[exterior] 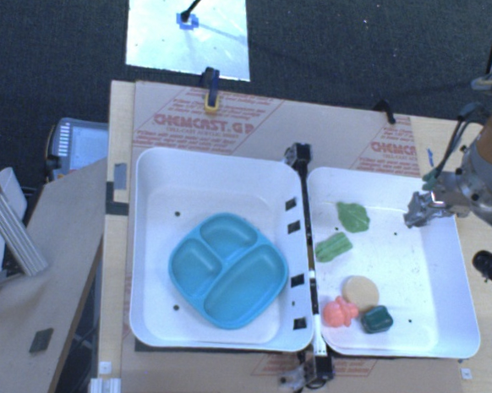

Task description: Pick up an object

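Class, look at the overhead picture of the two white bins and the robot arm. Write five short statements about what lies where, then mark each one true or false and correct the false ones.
1. The blue divided plate lies in the left bin. True.
2. The gripper is over the left bin. False: it is at the upper right edge of the right bin.
3. The right bin holds five small objects. True: two green pieces, a tan disc, an orange-pink toy and a dark teal block.
4. The tan disc lies on the blue plate. False: it lies on the right bin's floor.
5. The orange-pink toy is the object nearest the gripper. False: the upper green piece is nearest.
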Available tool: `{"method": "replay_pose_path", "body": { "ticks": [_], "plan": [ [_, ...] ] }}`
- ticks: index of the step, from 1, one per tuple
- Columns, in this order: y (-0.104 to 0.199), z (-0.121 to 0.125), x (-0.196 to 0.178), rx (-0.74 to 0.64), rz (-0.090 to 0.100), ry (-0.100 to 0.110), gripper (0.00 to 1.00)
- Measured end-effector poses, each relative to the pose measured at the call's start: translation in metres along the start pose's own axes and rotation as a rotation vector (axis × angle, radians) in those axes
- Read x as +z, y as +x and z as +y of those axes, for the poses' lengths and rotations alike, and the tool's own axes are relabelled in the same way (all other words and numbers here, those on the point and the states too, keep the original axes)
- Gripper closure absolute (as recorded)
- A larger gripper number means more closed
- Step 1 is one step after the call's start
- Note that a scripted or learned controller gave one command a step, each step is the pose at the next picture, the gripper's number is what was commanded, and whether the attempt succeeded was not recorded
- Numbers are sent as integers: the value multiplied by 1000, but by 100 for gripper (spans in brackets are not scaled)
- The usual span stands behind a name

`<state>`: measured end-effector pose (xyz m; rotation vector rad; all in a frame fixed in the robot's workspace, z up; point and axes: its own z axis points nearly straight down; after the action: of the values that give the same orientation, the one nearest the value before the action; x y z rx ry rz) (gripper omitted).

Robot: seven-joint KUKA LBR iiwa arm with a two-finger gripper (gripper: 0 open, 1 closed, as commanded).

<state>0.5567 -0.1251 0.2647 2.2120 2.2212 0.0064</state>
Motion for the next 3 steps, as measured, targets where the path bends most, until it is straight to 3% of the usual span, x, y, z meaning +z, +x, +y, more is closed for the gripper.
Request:
{"method": "replay_pose_path", "body": {
  "ticks": [1,3],
  "plan": [
    [54,0,-5,-5,4,4,100],
    [166,6,21,-5,3,8,100]
  ]
}}
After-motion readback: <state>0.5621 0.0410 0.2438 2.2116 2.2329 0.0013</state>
